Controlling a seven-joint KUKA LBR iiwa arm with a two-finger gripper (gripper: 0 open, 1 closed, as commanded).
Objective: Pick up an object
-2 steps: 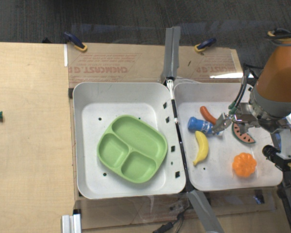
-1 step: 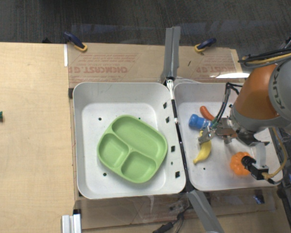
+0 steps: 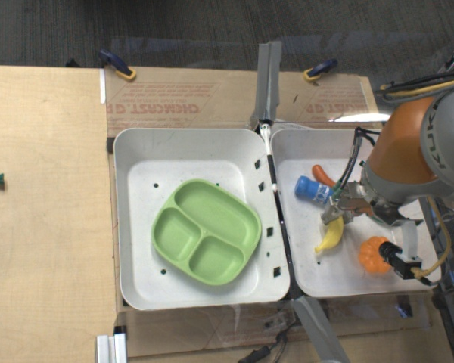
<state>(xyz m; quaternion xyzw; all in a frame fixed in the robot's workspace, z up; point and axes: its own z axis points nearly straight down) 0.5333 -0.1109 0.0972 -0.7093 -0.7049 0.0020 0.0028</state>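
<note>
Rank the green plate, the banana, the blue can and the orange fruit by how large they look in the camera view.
1. green plate, by far the largest
2. banana
3. orange fruit and blue can: too alike to rank, and the arm partly covers the fruit.

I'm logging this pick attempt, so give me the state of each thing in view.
Hand: down in the right bin, at the banana's top end.
Banana: lying in the right bin.
Blue cylinder: on its side.
Orange fruit: resting in the right bin.
Green plate: flat in the left bin.
</note>
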